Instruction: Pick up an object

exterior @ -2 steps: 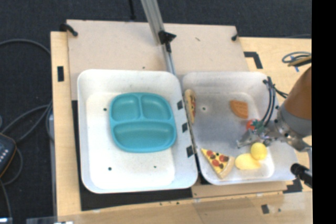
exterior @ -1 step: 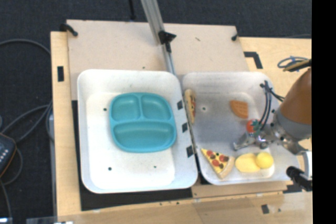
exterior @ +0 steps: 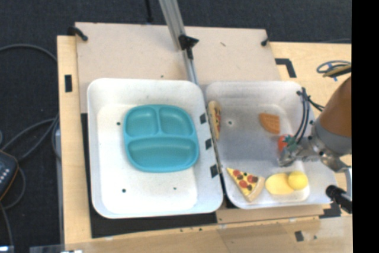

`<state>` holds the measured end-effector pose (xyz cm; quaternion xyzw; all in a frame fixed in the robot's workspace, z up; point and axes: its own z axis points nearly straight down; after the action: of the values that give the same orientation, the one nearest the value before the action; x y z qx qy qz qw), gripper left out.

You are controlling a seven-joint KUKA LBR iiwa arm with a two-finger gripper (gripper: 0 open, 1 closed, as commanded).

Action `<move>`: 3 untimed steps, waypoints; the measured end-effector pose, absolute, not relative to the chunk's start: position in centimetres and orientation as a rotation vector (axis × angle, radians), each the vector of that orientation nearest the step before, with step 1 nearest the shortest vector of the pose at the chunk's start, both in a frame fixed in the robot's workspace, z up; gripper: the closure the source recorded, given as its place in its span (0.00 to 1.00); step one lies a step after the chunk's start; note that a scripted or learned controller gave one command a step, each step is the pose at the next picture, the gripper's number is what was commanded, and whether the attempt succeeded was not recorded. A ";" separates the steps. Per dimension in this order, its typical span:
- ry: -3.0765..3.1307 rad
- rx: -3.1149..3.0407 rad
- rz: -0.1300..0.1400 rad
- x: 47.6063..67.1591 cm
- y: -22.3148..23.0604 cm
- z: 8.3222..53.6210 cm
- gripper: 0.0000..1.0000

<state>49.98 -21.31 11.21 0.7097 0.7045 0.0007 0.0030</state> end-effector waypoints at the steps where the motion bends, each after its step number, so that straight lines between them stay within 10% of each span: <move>1: 2.219 2.214 0.004 50.2 -21.5 15.5 1.00; 3: 2.219 2.211 0.004 50.9 -21.8 27.5 1.00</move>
<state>50.88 -21.76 27.45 0.7057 0.7085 0.0014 0.0046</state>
